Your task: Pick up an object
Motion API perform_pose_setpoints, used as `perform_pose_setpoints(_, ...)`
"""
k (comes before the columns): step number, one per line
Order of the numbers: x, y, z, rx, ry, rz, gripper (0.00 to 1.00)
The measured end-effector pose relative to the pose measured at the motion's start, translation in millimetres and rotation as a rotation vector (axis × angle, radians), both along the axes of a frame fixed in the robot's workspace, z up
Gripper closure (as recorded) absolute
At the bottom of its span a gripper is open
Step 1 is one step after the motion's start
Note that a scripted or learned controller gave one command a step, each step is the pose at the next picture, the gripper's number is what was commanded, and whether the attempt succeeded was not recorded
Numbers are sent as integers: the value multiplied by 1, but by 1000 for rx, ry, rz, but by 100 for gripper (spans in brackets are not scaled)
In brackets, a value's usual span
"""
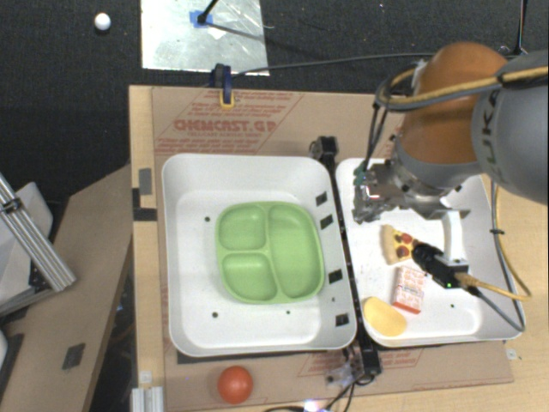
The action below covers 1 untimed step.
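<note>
Hanging low over the back left corner of the right bin (448,318), the end effector (371,197) sits under the bulk of the arm (455,101), which reaches in from the right and hides much of that bin. Whether it is released or clenched I cannot tell, since the wrist covers its tip, and nothing can be seen held in it.

The things it could pick lie in a loose row toward the front of the same bin. A pizza slice (398,244) is nearest, just in front of the end effector. A red and white packet (408,288) comes next, and a yellow piece (384,316) lies by the front left corner, close to the packet. All three lie flat on the bin floor and look untouched, so the pick seems not yet made.

The left bin (184,256) holds only a green divided plate (270,251), set flat in its middle. An orange ball (234,384) rests on the surface (171,110) outside both bins, at the front.

The low pose near the wall suggests a descent aimed at the pizza slice. My guess is that the nearby wall leaves little room for error.
</note>
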<state>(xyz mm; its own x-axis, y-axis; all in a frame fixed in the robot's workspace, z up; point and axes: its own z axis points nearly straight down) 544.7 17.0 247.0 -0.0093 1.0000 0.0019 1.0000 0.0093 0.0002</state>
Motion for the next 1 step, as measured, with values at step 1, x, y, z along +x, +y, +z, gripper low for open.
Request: perform_pose_setpoints(1,-13,58,-15,1,1,1,100)
